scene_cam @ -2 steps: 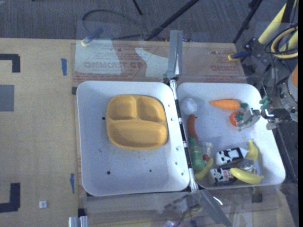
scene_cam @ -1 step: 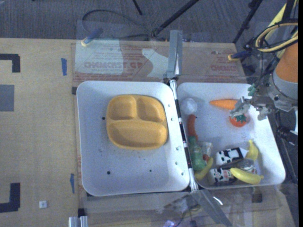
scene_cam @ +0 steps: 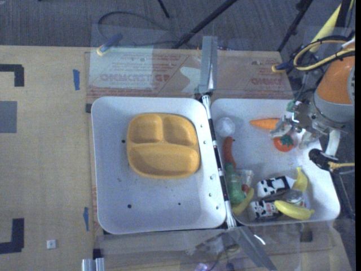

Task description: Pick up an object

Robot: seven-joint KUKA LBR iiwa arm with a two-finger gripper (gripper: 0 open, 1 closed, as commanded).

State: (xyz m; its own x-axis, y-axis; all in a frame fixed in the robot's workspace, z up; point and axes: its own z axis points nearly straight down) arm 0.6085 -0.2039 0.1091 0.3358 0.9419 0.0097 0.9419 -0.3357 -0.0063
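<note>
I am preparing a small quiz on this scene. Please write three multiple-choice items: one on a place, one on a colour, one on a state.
1. Where is the divided tray?
A. left bin
B. right bin
C. on the floor

2. What colour is this tray?
A. blue
B. yellow
C. black

3. How does the carrot lie?
A. upright against the wall
B. flat in the right bin
C. on the tray

Answers: 1 A, it sits within the left bin. 2 B, it looks yellow throughout. 3 B, it lies flat near the far edge, beside the gripper.
</note>
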